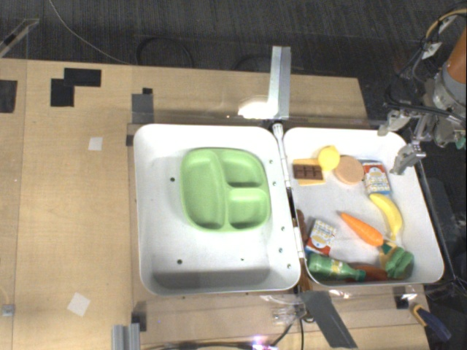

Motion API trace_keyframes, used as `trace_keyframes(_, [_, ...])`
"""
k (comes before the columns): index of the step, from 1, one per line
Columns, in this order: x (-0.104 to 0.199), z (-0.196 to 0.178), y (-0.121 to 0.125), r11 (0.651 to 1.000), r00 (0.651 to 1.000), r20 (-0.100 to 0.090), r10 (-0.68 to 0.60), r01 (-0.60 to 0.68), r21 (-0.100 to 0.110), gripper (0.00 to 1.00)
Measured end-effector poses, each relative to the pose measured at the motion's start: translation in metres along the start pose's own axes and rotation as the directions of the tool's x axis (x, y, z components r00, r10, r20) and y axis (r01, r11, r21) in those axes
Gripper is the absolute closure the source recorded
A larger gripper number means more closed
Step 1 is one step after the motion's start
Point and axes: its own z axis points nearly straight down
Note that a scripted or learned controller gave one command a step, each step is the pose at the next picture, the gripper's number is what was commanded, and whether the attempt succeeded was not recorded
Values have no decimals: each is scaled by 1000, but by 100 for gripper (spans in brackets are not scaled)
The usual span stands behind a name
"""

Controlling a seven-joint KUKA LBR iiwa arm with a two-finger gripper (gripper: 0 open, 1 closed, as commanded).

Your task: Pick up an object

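Camera view
Gripper (406,157): hanging over the far right corner of the right bin (427,217); whether its fingers are apart or together cannot be told.
Objects: a banana (388,211), carrot (361,228), green bottle (333,269) and chocolate bar (307,171) are lying in the right bin.
Left bin (157,195): holding a green divided tray (224,188).

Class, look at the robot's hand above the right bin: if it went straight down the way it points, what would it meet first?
Probably the right bin's far right rim or bare floor beneath the hand, just right of the small carton. Depth is unclear from this slanted view.
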Motion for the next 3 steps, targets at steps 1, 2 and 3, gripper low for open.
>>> trace_keyframes(1, [87,126,-21,981,981,-8,-193,193,-4,0])
trace_keyframes(2, [122,168,19,1000,1000,9,-27,27,4,0])
trace_keyframes(3, [121,167,71,1000,1000,13,3,-3,2,0])
